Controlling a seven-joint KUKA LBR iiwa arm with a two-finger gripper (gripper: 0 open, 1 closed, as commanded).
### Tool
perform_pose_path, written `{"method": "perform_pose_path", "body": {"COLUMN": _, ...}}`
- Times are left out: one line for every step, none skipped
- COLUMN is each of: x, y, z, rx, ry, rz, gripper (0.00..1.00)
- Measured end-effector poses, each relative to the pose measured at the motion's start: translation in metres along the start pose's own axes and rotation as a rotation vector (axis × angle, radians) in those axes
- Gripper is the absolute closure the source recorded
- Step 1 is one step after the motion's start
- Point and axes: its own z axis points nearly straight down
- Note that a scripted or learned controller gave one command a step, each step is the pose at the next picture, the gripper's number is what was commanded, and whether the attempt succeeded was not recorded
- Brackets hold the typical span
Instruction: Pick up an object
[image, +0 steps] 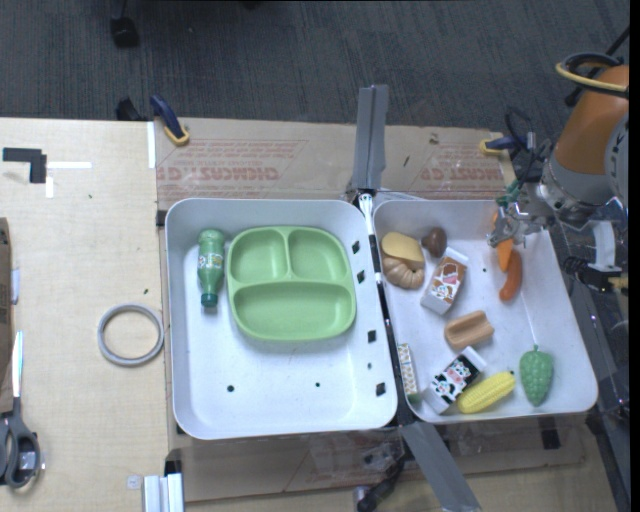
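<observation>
Yellow corn (487, 392) low in the right bin; carrot (510, 272) just beneath fingers (503, 222), grip unclear.

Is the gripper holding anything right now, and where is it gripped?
Cannot be told. The gripper sits at the upper end of the carrot in the right bin, but a hold isn't clear.

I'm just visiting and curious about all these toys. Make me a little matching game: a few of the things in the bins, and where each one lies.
Things:
1. green bottle
2. corn cob
3. carrot
4. divided plate

Places:
A. near corner of the right bin, beside a green fruit
B. middle of the left bin
C. far right of the right bin, just below the end effector
D. left bin, left of the plate

Pairs: 1-D, 2-A, 3-C, 4-B
</observation>
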Motion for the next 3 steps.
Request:
{"method": "perform_pose_path", "body": {"x": 0.023, "y": -0.003, "z": 0.000, "rx": -0.014, "ry": -0.020, "rz": 0.038, "gripper": 0.00}}
{"method": "perform_pose_path", "body": {"x": 0.016, "y": -0.001, "z": 0.000, "rx": -0.006, "ry": -0.009, "rz": 0.032, "gripper": 0.00}}
{"method": "perform_pose_path", "body": {"x": 0.008, "y": 0.000, "z": 0.001, "rx": -0.006, "ry": -0.008, "rz": 0.023, "gripper": 0.00}}
